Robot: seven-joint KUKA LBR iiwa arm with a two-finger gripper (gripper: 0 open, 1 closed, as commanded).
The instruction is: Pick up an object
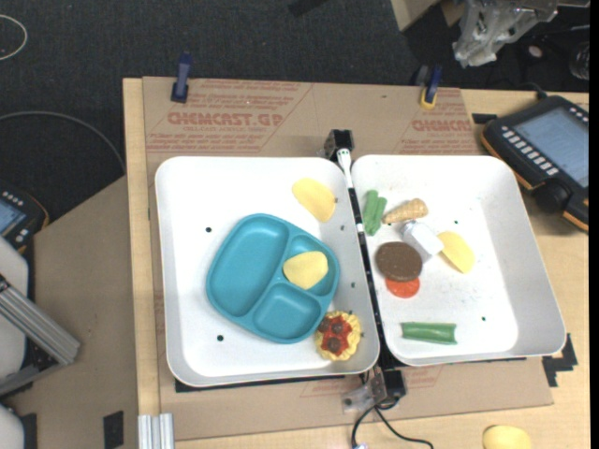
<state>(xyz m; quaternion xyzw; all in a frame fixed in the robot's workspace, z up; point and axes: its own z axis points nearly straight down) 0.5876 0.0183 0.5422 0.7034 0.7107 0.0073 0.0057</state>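
My gripper [477, 43] hangs high beyond the back edge of the bench at the upper right, well clear of both bins. The left bin [182, 251] holds a blue divided plate [253, 283] with a yellow piece [306, 268] in one compartment. A second yellow piece [314, 197] lies behind the plate, and a red and yellow toy [339, 335] sits at the front. The right bin [510, 251] holds a green bean [372, 211], a tan cone [404, 212], a white block [421, 241], a yellow wedge [457, 252], a brown disc [399, 260] over a red slice [403, 288], and a green pod [429, 331].
Blue clamps [181, 78] [430, 87] grip the board's back edge. A black pendant with a screen [547, 152] lies right of the right bin. A yellow object [504, 436] sits at the front right. Cables run between the bins at back and front.
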